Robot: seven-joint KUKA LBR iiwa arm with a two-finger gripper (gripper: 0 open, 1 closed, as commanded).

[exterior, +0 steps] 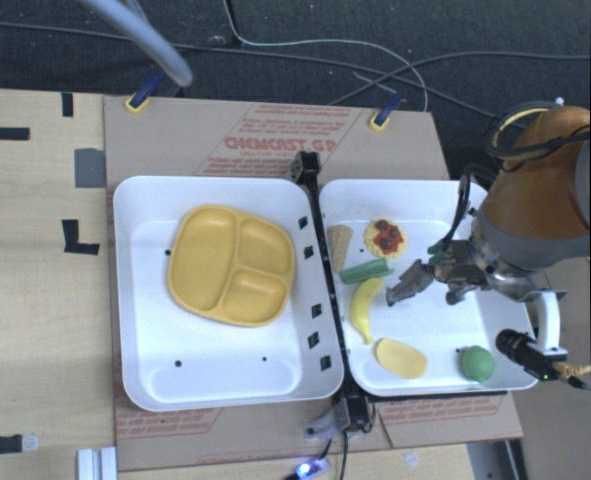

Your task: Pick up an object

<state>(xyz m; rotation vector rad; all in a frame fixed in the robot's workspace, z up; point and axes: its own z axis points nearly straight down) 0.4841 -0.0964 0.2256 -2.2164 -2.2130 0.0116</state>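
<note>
Two shallow white bins sit side by side on the bench, resting on a sheet of cardboard. At centre left of the frame, the left bin carries a yellow divided plate lying flat in its upper half. Right of the black divider, the right bin holds a cluster of small items: a tan cone near the divider, a green bean-like piece just below it, a banana beneath that, and a small pizza toy toward the upper middle. A pale yellow chip-shaped piece lies near the lower edge, and a green ball sits at the lower right. The hand hangs over the middle of the right bin, just right of the banana, fingers spread and grasping nothing. The grey arm with its orange band enters from the right edge.
</note>
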